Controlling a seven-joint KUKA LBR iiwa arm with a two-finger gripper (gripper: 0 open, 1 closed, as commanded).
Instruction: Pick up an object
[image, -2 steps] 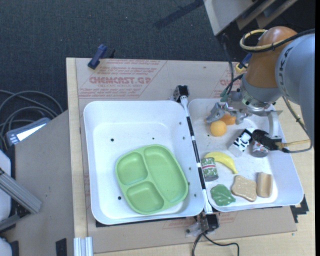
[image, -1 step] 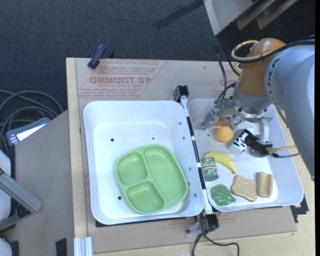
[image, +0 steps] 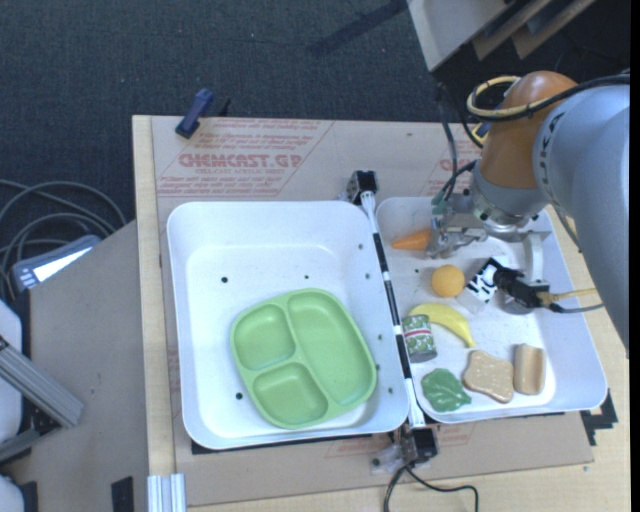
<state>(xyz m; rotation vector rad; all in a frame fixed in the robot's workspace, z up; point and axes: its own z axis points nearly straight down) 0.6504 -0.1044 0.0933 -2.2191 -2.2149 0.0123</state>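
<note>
My gripper (image: 447, 236) hangs low over the far left part of the right bin (image: 575, 330), under the grey wrist with its orange band. Just left of the gripper lies an orange carrot (image: 409, 240), touching or nearly touching it. Below the gripper sits an orange fruit (image: 448, 281), with a black-and-white toy (image: 485, 281) to its right. Nearer the front lie a yellow banana (image: 447, 320), a small can (image: 418, 338), a green leafy piece (image: 443, 390), a slice of toast (image: 488, 375) and a bread roll (image: 528, 368).
The left bin (image: 200, 250) holds a green divided plate (image: 300, 356). A black clip (image: 362, 185) sits at the far end of the rim between the bins. Cables run beside the arm at the right. A blue object (image: 196, 111) lies on the board behind the bins.
</note>
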